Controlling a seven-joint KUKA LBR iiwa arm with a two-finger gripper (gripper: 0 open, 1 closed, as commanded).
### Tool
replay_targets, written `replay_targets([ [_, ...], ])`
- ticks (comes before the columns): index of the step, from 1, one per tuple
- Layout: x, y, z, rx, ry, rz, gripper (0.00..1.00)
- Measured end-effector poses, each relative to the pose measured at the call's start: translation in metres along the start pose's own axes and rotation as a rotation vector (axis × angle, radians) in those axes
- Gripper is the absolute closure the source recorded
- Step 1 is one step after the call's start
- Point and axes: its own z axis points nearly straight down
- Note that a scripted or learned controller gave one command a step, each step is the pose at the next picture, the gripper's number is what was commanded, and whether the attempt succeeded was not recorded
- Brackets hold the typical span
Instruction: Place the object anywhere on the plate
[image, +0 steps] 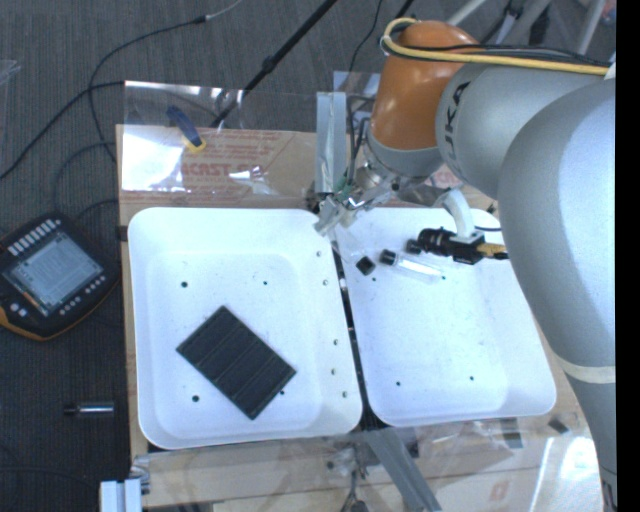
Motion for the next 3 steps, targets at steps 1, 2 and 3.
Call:
replay_targets([
  [1, 0.057, 0.032, -0.088, 0.005, 0.009, -0.517, 1.0],
  [2, 0.086, 0.028, -0.202, 0.005, 0.007, -0.64, 1.0],
  [3, 0.142, 0.066, -0.246, 0.002, 0.009, -0.824, 1.0],
])
